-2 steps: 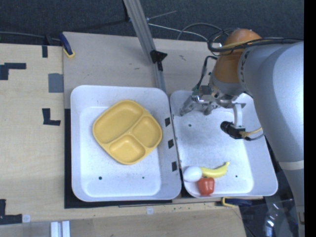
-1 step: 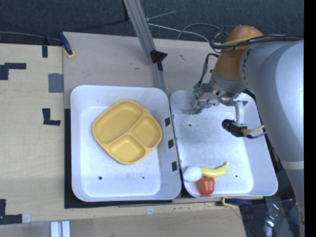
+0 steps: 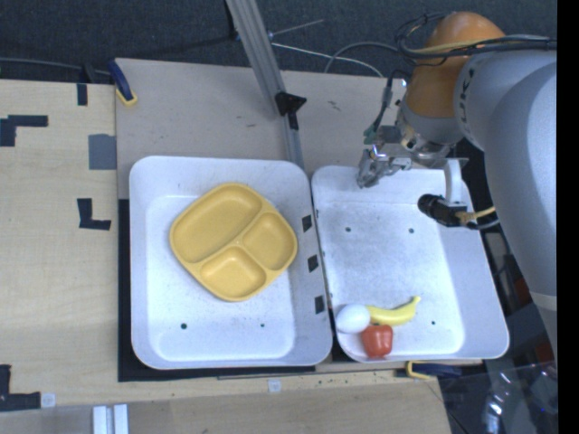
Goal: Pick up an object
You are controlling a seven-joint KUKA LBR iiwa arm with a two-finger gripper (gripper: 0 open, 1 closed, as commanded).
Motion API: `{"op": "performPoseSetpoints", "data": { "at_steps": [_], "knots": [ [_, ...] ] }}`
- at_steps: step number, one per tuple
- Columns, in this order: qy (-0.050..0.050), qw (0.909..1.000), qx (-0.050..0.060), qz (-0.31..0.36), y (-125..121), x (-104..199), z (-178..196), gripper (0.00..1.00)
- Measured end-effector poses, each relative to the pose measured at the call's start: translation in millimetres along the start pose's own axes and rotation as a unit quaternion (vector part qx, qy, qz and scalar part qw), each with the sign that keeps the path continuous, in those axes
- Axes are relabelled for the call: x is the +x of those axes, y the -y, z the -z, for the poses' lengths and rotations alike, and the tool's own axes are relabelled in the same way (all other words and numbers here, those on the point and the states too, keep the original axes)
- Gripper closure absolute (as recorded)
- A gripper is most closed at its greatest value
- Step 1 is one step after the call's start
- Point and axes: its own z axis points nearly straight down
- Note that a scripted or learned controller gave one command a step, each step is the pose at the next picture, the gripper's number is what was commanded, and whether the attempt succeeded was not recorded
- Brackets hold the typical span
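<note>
Three small things lie well away from the claw (image 3: 371,174), bunched in the near corner of the same bin (image 3: 412,242) whose far rim it hangs over: a white egg (image 3: 353,317), a yellow banana (image 3: 395,312) and a red pepper (image 3: 377,340), all touching or nearly so. How wide the claw stands I cannot tell. All three look like light, stiff plastic toys with smooth skins, so likely slippery. The banana seems the easiest hold, taken across its narrow middle; the round egg would probably squirt out. Crowding against the bin wall leaves little room for a grip. Further off, the other bin (image 3: 154,269) holds a yellow divided plate (image 3: 233,240). Both bins sit on a pale wooden bench (image 3: 54,269).
</note>
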Motion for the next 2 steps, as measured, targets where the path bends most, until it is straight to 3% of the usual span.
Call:
{"op": "performPoseSetpoints", "data": {
  "at_steps": [2],
  "knots": [
    [0.0,1.0,0.001,0.0,-5.8,-4.6,82.9,1.0]
  ]
}}
